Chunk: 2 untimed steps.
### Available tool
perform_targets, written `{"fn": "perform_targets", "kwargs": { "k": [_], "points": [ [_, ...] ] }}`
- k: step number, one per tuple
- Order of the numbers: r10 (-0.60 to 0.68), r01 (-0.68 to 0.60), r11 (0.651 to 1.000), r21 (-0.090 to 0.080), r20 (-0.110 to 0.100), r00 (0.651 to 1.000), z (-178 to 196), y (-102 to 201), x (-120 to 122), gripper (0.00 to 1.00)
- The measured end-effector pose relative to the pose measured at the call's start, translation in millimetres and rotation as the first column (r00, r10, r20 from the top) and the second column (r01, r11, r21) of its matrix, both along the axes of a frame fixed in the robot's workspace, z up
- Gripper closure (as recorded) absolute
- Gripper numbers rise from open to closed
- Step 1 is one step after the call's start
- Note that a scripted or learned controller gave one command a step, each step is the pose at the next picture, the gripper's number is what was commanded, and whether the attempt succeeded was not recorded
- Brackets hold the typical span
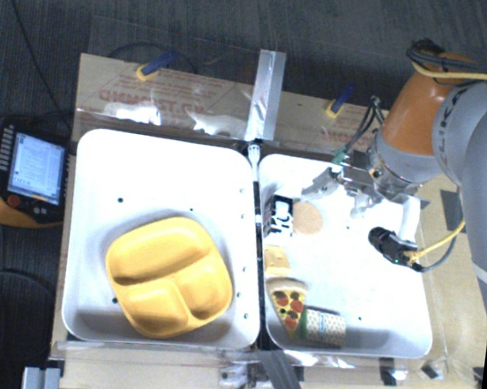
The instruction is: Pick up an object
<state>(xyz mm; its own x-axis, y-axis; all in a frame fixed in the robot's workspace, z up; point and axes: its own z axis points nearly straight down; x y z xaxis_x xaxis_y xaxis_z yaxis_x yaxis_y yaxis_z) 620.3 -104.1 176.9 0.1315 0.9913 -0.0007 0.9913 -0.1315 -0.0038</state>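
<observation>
i see two white bins (168,157) on a bench over dark carpet (35,19); the hand (347,183) looks open, though blurred.

Two bins, left (94,178) and right (405,317), both plain white. In the left bin: a divided tray (171,275), uniform yellow. Right of the tray: a round disc (309,218), tan; a pizza slice (287,300), orange with red and dark spots; a can (324,327), grey-green patterned. Arm (468,112): grey with orange band. Floor: dark grey.
</observation>
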Motion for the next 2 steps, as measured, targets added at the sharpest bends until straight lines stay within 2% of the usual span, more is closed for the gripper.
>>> {"fn": "perform_targets", "kwargs": {
  "k": [1,2],
  "points": [
    [-0.011,0.011,1.000,-0.003,0.003,1.000,47,-61,44,0.00],
    [0.116,-0.116,0.993,-0.002,0.002,0.993,16,9,48,0.00]
  ]
}}
